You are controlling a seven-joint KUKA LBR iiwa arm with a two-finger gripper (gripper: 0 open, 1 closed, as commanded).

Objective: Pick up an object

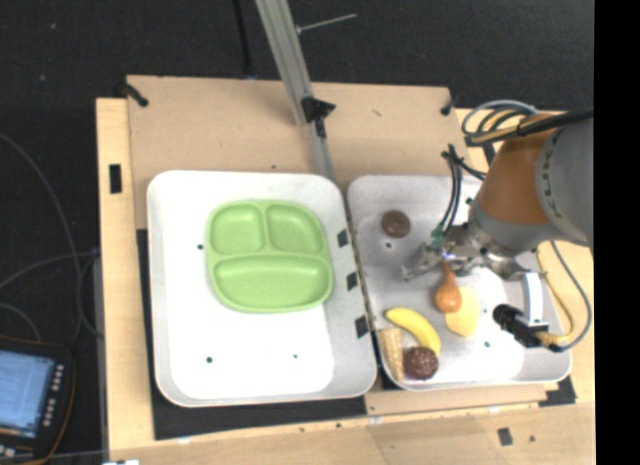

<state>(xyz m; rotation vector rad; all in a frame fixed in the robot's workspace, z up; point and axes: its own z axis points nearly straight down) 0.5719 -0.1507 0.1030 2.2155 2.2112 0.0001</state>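
Camera view: gripper (432, 258), finger spacing unclear, hovers just left of the pear (448, 293); center over it before descending.

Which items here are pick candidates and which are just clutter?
Job:
hand
brown round piece
orange pear-shaped fruit
yellow piece
banana
dark round fruit
right bin

Lying about:
green divided plate in the left bin
metal pole
handheld screen
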